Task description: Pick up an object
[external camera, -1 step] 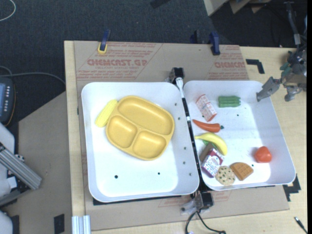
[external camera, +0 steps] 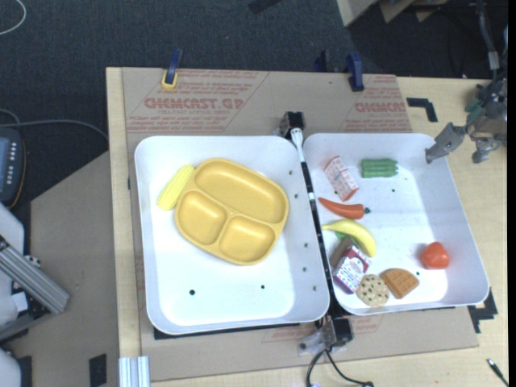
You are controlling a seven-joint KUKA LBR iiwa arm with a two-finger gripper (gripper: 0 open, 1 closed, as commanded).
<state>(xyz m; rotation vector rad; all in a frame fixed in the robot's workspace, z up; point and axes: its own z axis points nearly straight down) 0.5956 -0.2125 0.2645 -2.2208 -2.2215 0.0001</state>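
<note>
Gripper: the gripper (external camera: 462,143) hung at the far right, just past the right bin's (external camera: 451,208) upper right rim, holding nothing; whether its jaws were apart or together could not be told.
Objects: all lay in the right bin: a green piece (external camera: 378,168) and a red-and-white packet (external camera: 340,176) near the top, a chili (external camera: 342,208) and a banana (external camera: 352,234) by the left wall, a dark packet (external camera: 349,269), a cookie (external camera: 372,289) and a waffle (external camera: 399,281) at the bottom, a tomato (external camera: 435,255) at right.
Left bin: a yellow tray (external camera: 231,210) and a corn cob (external camera: 175,187).
Best approach: the tomato or green piece looked easiest, each standing apart from its neighbours.
Edges: the bottom cluster was crowded and close to the rim.
Open room: the bin's bare middle gave space to descend.
</note>
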